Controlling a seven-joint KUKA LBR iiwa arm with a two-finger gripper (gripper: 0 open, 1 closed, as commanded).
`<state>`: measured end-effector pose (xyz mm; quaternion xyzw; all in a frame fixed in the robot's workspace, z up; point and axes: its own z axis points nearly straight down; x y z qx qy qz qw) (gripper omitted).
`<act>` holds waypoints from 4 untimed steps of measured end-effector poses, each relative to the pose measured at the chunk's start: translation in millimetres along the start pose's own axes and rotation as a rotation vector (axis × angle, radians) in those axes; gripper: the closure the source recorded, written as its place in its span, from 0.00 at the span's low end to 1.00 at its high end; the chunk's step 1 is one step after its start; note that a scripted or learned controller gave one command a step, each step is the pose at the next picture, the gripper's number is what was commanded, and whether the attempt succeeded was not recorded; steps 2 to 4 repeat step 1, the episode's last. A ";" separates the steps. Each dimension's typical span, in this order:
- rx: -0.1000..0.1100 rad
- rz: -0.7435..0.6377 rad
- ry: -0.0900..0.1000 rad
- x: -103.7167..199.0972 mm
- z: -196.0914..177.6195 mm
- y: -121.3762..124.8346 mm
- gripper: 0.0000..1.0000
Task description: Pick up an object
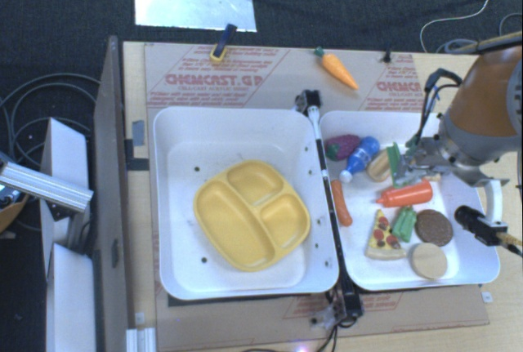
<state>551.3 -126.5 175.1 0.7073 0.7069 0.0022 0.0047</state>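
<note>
The arm [486, 109], highest over the bench and so nearest the lens, enters at the frame's right, its gripper [418, 165] low in the right bin [482, 265] just above the orange bottle [404, 195] (likely the target, lying loose among toy food). Whether it is open or closed I cannot tell. Left of centre, the yellow divided plate [252, 214] sits in the left bin [176, 179].

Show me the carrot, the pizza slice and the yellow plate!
carrot [338, 70], camera view, middle of its orange body
pizza slice [380, 233], camera view, its topping side
yellow plate [222, 213], camera view, its big compartment
</note>
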 end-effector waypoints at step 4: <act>0.001 -0.008 0.003 28.2 -67.2 2.7 1.00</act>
